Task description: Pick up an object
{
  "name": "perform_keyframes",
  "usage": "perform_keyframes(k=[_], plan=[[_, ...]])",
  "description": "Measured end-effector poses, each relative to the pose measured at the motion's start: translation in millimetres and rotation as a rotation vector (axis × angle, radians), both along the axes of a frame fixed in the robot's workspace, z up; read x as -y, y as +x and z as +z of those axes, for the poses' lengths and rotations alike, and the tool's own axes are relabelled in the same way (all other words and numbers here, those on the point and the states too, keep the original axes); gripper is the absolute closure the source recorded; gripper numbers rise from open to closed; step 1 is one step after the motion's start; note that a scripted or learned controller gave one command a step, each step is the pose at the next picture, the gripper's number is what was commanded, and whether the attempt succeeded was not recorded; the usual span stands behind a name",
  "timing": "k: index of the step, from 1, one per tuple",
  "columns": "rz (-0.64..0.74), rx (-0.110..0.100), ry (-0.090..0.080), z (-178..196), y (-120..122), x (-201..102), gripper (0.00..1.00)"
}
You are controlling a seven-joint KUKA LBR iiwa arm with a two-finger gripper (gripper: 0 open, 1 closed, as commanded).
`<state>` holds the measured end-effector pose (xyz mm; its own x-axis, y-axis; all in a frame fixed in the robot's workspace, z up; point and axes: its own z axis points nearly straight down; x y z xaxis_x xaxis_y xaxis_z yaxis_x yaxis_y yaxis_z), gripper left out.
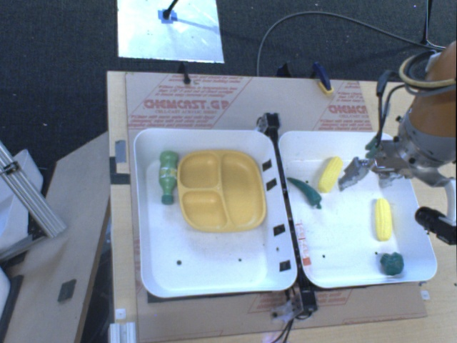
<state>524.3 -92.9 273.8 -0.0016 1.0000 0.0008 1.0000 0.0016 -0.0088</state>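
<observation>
The right bin (421,263) holds a short yellow corn cob (330,174) at its upper left, and a dark green chili (305,191) lies beside it. A longer yellow corn cob (383,219) sits toward the right. A dark green lump (390,264) rests near the front right corner. My gripper (352,174) hangs over this bin just right of the short cob, tilted down to the left. It looks open, with nothing between its fingers.
The left bin (153,263) holds a yellow divided plate (218,190) and a green bottle (168,176) lying along the plate's left side. A black-marked ridge (284,213) separates the bins. Cables (389,91) hang by the arm at the right.
</observation>
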Motion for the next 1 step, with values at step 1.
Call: perform_keyframes(k=[1], plan=[[0.002, 0.011, -0.001, 5.2, 1.9, -0.2, 0.0]])
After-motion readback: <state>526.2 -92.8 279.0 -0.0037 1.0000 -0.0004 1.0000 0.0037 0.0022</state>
